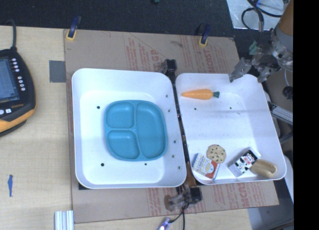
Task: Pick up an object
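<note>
Orange and long, the toy carrot (198,94) lay crosswise in the right bin (249,119), left of and just below the gripper (247,68), which hung open and empty at that bin's far right corner.

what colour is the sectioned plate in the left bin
Light blue sectioned plate, seen in the camera view.

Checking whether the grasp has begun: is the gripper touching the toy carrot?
Apart. The camera view shows the gripper at the right bin's far right corner, with bare white bin floor between it and the carrot.
</note>
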You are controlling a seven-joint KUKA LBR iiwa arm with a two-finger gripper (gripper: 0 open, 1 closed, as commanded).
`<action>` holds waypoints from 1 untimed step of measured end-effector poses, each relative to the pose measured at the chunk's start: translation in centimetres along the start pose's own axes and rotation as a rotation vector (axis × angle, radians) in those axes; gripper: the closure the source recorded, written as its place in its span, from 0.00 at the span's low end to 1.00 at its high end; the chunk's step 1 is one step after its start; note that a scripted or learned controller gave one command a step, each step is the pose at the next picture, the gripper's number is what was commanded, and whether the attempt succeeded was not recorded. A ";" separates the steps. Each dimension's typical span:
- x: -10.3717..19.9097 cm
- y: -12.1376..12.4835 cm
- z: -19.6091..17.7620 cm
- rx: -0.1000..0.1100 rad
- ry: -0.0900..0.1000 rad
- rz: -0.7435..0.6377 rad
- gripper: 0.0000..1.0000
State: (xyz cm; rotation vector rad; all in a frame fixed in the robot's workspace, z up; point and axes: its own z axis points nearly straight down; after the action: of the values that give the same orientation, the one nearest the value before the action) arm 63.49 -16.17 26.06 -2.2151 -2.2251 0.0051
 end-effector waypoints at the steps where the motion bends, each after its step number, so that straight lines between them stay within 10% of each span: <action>1: 2.7 0.0 13.2 0.005 0.000 -0.001 0.00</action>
State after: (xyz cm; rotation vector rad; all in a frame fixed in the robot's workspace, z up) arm 63.41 -13.44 12.88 -2.2111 -2.2243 0.0098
